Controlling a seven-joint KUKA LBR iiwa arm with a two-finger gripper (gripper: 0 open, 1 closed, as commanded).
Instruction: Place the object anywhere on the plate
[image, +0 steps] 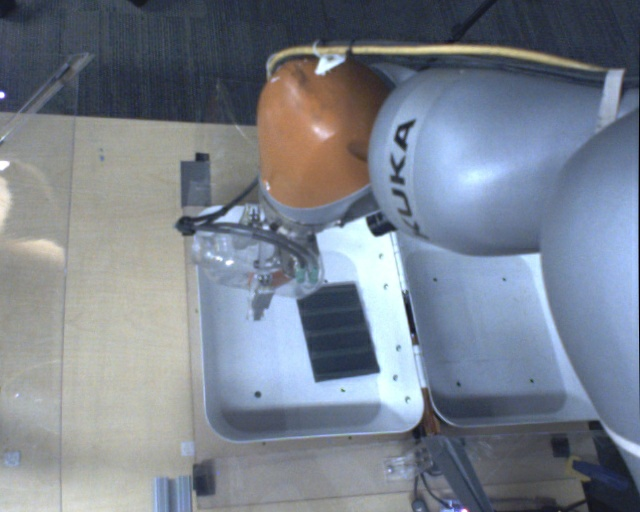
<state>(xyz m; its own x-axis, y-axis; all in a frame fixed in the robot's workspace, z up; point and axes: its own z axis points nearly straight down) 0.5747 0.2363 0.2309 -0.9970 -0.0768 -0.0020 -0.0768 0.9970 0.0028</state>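
Note:
A dark, ribbed rectangular plate (340, 332) lies flat in the left bin (230, 400), right of its middle. My gripper (260, 292) hangs over the bin's upper left part, just left of the plate's top corner and clear of it. Cables and a translucent housing crowd the wrist. A small greenish and reddish patch (304, 272) shows beside the gripper, close to the plate's upper edge; I cannot tell whether it is an object or part of the wrist. The orange band and grey arm hide the bin's far end.
The right bin (500, 330) sits beside the left one, largely covered by the grey arm. A small dark block (197, 180) stands on the wooden bench above the left bin. Clamps and cables lie along the front edge.

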